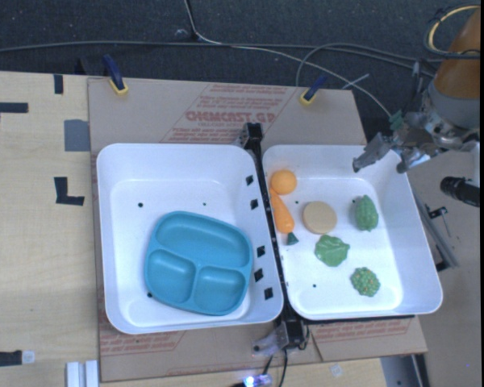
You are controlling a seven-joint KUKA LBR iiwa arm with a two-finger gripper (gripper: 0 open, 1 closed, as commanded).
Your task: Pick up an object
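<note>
The right bin (pixel 403 297) holds several toy foods. An orange ball (pixel 283 182) and an orange carrot (pixel 282 214) lie along its left wall. A round tan cookie (pixel 319 217) sits in the middle. A green leafy piece (pixel 331 251) lies below the cookie. Two green broccoli pieces lie further right, one (pixel 365 214) near the right wall and one (pixel 365 281) toward the front. My gripper (pixel 385 156) hangs open above the bin's back right corner, with nothing between its fingers. It stands above and right of the foods.
The left bin (pixel 117 176) holds a blue divided tray (pixel 198 263). Black clips run along the seam between the bins (pixel 262 240). Both bins rest on a cardboard sheet (pixel 226 111) held by two clamps. Cables trail across the dark back area.
</note>
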